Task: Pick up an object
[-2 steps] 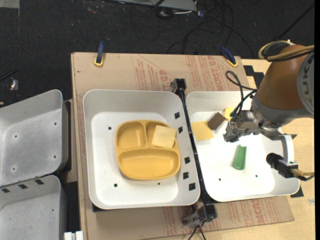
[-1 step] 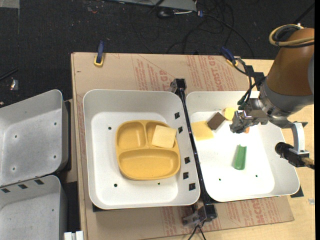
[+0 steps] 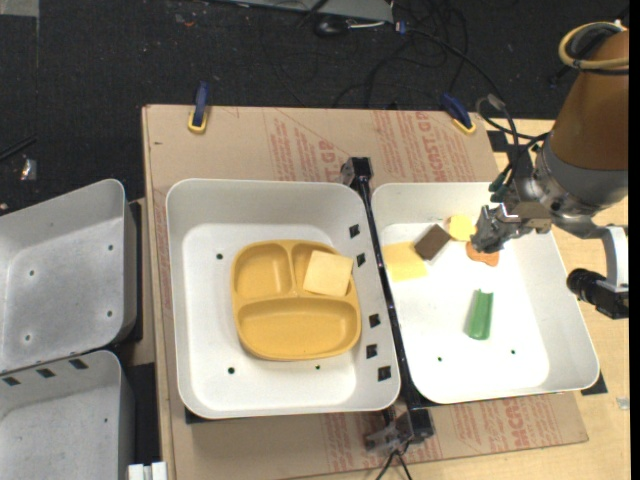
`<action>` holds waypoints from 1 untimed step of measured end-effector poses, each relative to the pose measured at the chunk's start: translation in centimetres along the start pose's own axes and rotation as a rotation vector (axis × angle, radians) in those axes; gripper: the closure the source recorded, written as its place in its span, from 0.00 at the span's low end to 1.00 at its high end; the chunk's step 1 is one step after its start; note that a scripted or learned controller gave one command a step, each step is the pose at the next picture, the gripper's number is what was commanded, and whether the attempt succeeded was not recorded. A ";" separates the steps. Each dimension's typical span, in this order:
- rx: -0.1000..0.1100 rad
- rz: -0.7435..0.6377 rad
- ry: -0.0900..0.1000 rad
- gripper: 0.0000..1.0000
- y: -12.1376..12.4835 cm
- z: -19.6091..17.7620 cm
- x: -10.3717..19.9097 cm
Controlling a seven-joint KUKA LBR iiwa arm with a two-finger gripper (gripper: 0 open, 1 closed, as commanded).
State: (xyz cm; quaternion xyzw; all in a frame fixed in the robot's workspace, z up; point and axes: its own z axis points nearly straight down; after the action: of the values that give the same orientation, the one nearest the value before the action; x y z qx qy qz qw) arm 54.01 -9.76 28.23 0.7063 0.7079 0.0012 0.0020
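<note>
Your claw [image 3: 490,236] sits low over the far part of the right bin [image 3: 530,368], right above a small orange piece [image 3: 484,256] that peeks out beneath it; you cannot tell from this slanted view whether the claw is released or clenched, or whether it grips anything. Just to its left lie a round yellow piece [image 3: 460,228] and a brown block [image 3: 432,242], the block touching or overlapping a flat yellow slab [image 3: 404,262] near the divider. A green stick [image 3: 480,315] lies alone, nearer the camera, well apart from the rest. In the left bin [image 3: 200,368] a yellow tray [image 3: 275,328] holds a pale square [image 3: 327,273] in its far right compartment. Both bins rest on the table [image 3: 250,138]. The orange piece looks like the likeliest target: you would do best to centre over it, go straight down, close fully, then lift slowly. The yellow piece sits close, so watch for nudging it.
</note>
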 end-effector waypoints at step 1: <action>0.003 -0.005 0.002 1.00 2.2 0.9 4.6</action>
State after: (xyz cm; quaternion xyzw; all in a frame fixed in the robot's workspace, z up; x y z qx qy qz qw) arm 56.18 -5.13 27.38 0.7044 0.7098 0.0007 0.0005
